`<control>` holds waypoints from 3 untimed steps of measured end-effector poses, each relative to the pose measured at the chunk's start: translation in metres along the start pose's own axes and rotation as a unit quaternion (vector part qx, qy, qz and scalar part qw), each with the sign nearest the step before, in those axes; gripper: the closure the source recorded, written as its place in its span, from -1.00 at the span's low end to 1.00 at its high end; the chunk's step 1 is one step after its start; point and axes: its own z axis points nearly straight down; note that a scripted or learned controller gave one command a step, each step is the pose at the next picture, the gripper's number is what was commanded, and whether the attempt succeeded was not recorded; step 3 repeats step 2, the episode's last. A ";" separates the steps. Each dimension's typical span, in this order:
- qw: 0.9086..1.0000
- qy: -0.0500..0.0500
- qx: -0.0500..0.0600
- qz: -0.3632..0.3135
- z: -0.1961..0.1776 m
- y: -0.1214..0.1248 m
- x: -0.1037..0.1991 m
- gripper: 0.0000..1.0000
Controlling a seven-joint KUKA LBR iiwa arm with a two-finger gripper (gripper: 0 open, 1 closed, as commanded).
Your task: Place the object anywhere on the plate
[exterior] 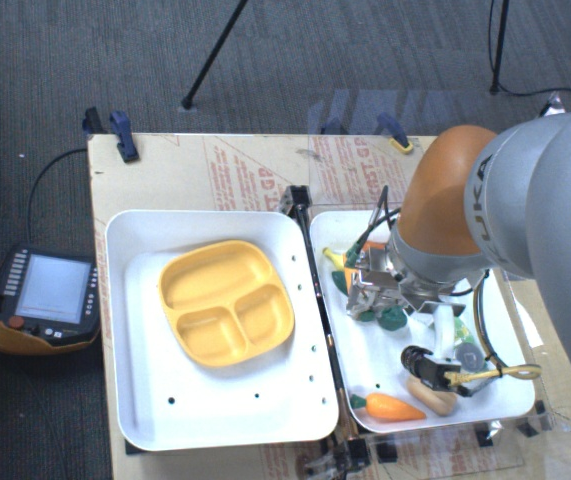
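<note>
1. Reaching in from the right, the arm (495, 208) hangs its gripper (373, 290) low over the right bin (520, 393), among small toys.
2. A green toy (393, 317) lies just beside the fingertips, possibly touching them; whether they grip it I cannot tell.
3. A carrot (395, 407) lies well below the gripper, near the bin's front edge.
4. The yellow plate (227, 301) sits in the left bin (135, 388).

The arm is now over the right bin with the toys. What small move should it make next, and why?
Probably a short descent to close on one toy. The tool sits low in the right bin, among a green item and other toys, while the yellow plate in the left bin carries nothing. No object is visibly between the fingers, so a grasp comes before any carry toward the plate.
</note>
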 end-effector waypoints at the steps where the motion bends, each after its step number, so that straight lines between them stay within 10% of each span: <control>1: 0.999 0.001 -0.001 -0.033 -0.003 0.011 0.079 1.00; 2: 0.999 0.000 -0.001 -0.032 -0.003 0.011 0.078 -1.00; 3: 0.999 0.000 -0.001 -0.032 -0.003 0.011 0.078 -1.00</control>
